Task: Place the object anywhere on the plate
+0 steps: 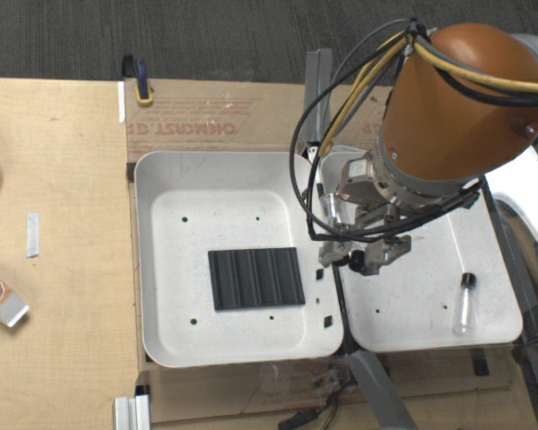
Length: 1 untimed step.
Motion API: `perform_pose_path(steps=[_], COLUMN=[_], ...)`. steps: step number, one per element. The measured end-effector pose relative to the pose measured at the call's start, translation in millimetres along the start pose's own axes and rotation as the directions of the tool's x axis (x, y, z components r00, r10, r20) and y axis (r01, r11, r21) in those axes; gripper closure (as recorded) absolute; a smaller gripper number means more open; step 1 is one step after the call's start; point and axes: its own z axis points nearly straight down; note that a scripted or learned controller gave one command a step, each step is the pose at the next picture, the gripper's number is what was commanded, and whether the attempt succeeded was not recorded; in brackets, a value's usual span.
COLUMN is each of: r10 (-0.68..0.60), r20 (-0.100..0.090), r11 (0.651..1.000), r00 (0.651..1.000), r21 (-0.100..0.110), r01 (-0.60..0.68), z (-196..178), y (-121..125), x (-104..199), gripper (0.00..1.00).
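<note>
Right of end effector (366,258), clear vial (465,303), well apart

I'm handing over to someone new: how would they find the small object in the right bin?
Start at the right bin, under the arm. Look near its lower right corner, right of the claw. The vial lies there alone: a small clear tube with a black cap, unlike the dark ribbed plate in the left bin.

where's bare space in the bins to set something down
Left bin: free white floor all around the dark ribbed plate, widest above it. Right bin: open between the tool and the small vial; crowded under the arm.
</note>
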Motion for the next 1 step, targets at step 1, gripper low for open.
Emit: perform_pose_path(steps=[1], r10=[-0.148], r20=[-0.001], r11=[0.989], r00=[0.989], r21=[-0.004], r01=[0.148], z=[22.5], y=[8.5], x=[-27.4], gripper=[1.0])
